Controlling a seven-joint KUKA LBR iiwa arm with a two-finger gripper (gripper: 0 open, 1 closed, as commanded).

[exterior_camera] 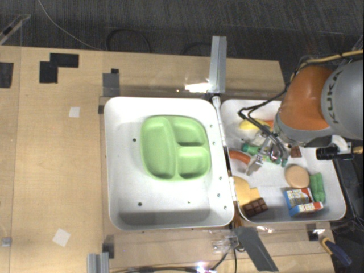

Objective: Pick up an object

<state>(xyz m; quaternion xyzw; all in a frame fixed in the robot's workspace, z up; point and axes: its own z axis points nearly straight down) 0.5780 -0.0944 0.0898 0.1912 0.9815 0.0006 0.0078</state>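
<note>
The arm point(318, 104) reaches in from the right and hangs over the right bin point(335, 209), with its gripper point(266, 155) low among the clutter in the middle of that bin. Whether anything sits between the metal parts cannot be told, nor how they are set, because the tip is small and mixed up with the items beneath it. Just beside the tip lie a green and white object point(250, 149) and an orange-red one point(239, 157), with something yellow point(249, 125) on the far side. Toward the near side rest a round tan piece point(297, 177), a green stick point(317, 187), a blue and red box point(302, 201), a brown block point(254, 207) and a yellow-tan wedge point(243, 189). The left bin point(122, 209) carries a green divided tray point(174, 147). By the look of it, nothing is lifted clear yet, so the pick seems to be at the reach-and-grasp stage; closing on one item and raising it out is what remains.
</note>
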